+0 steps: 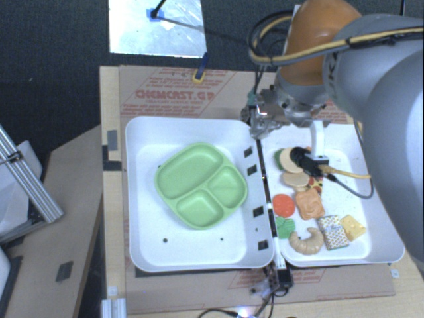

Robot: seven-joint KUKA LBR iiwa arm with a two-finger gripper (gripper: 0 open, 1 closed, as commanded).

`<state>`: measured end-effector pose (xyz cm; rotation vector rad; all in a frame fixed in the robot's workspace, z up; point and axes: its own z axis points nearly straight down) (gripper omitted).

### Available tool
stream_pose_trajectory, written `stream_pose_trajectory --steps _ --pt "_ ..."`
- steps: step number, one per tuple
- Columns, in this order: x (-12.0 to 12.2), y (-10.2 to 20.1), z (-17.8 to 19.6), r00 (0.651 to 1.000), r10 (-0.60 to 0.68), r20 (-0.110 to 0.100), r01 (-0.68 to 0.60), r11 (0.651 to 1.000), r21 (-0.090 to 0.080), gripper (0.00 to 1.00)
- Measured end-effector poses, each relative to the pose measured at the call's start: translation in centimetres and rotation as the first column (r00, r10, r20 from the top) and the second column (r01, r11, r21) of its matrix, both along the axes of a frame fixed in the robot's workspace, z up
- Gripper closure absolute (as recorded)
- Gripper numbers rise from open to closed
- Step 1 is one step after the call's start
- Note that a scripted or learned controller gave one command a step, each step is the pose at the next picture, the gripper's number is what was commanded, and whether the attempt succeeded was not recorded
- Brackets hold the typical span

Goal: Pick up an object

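Two bins sit side by side on a bench (79,171). A divided plate (201,185) lies in the left bin (142,244). The right bin (381,247) holds a cluster of toy food (croissant (307,241) nearest the front edge, tomato slice (284,205) just behind it), with the arm (371,78) reaching over from the right. Behind the bins lies a sheet (157,18).
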<state>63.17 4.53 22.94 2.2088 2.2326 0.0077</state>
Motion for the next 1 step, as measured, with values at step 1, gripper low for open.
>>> stream_pose_trajectory --steps 1 --pt "1.83 2.65 -0.85 1.0 -0.003 -0.001 0.003 1.0 -0.002 1.0"
